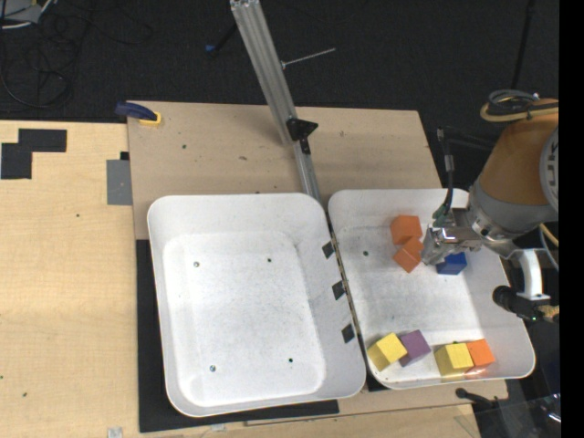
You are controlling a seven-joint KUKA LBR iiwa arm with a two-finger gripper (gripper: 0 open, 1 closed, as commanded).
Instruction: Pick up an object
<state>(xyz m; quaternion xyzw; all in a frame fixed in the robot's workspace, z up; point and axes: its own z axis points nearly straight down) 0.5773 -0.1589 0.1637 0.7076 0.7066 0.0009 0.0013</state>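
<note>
In the right bin (365, 210), two orange blocks sit close together in its upper middle: a larger orange cube (406, 228) and, just below it and touching or nearly touching, a smaller orange block (408, 259) turned at an angle. Just to their right lies a blue block (451, 264), partly covered from above by the gripper (444, 241).

The gripper hangs low over the bin, its metal tip between the orange pair and the blue block, right at the blue block's upper edge. Whether its jaws are apart or closed cannot be told from this angle, and no block is seen to be clamped between them.

The arm (518, 176) enters from the right, its orange band bulking above the bin's right rim, with the grey wrist tilting downward and leftward toward the blocks. A thin cable runs up from the wrist.

Along the near edge of the same bin, well apart from the gripper, stands a row of blocks: a yellow cube (388, 349) touching a purple cube (414, 345), then a gap, then another yellow cube (453, 359) touching a further orange cube (479, 353).

The left bin (173, 217) lies beside it, the rims meeting along black clips (337, 289). Behind the bins, an aluminium rail (267, 67) slants up from the wooden bench (64, 272).
</note>
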